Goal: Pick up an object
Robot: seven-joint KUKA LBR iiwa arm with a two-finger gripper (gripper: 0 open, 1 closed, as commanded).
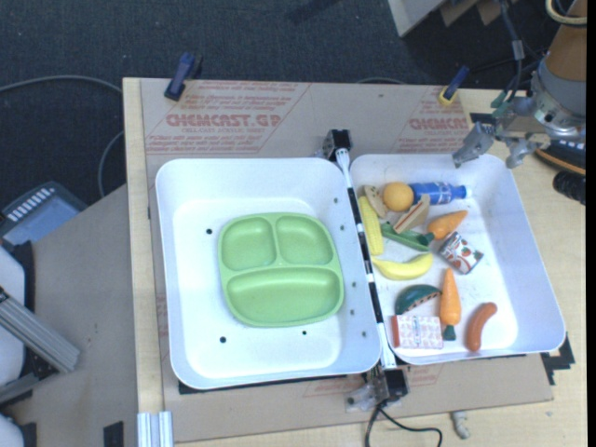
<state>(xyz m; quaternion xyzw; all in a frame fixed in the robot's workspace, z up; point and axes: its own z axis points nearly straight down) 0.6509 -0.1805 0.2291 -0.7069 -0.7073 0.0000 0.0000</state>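
Note:
My gripper [491,150] hangs over the far right corner of the right bin [531,250], its two fingers spread open with nothing between them. Below and left of it, inside that bin, lie a blue marker [438,192], an orange ball [398,196], a banana [403,267], a carrot [450,296], a sausage [480,326], a small can [460,252], a watermelon slice [416,297] and a red-and-white packet [418,331]. All of these toys rest on the bin floor, apart from the gripper.
The left bin [186,277] holds a green divided plate [279,268]. A black clamp [337,143] joins the bins at the far side. Blue clips [182,74] [453,85] sit on the board's far edge. The arm comes in from the upper right.

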